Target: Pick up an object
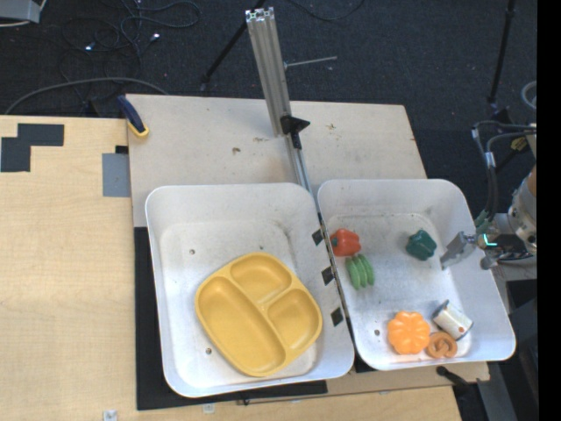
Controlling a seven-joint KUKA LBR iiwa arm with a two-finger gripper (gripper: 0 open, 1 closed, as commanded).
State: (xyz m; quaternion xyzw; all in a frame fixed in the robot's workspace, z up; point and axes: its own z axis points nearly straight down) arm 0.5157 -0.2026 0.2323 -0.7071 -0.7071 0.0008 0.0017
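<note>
The right bin holds several small toys. A red piece and a green ribbed piece lie by its left wall. A dark teal block sits toward the right. An orange pumpkin-like toy, a brown ring and a small white cylinder cluster at the front right. My gripper reaches in over the bin's right wall, just right of the teal block, and holds nothing that I can see.
In the left bin lies a yellow divided plate. A metal post rises behind the seam between the bins. Past the bench's right edge stand cables and a stand.
</note>
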